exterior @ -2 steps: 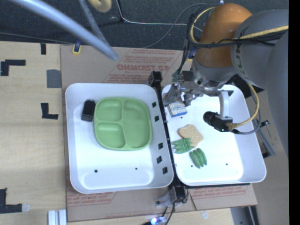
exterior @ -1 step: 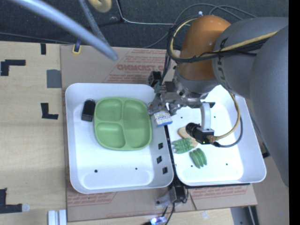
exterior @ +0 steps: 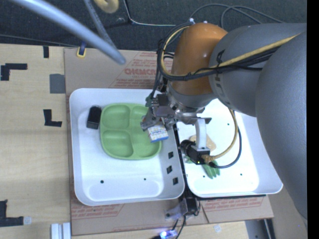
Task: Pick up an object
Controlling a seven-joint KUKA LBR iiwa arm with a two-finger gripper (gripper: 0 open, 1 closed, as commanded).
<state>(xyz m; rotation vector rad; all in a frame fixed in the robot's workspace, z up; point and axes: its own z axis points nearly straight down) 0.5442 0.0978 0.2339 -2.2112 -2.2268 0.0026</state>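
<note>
A green divided plate (exterior: 122, 133) lies in the left bin (exterior: 119, 188). A small black block (exterior: 93, 117) rests against the plate's left rim. My gripper (exterior: 154, 119) hangs over the plate's right edge, close to the wall between the two bins. Just below its tip is a small white and blue piece (exterior: 157, 134); I cannot tell whether it is held or lying on the plate. In the right bin (exterior: 249, 178), a green thing (exterior: 210, 170) and a tan thing (exterior: 211, 144) lie partly hidden behind the wrist.
The arm's big grey and orange body covers most of the right bin's upper half. The left bin's front part is bare white floor. Brown cardboard (exterior: 139, 66) lies under both bins, with wooden bench to the left.
</note>
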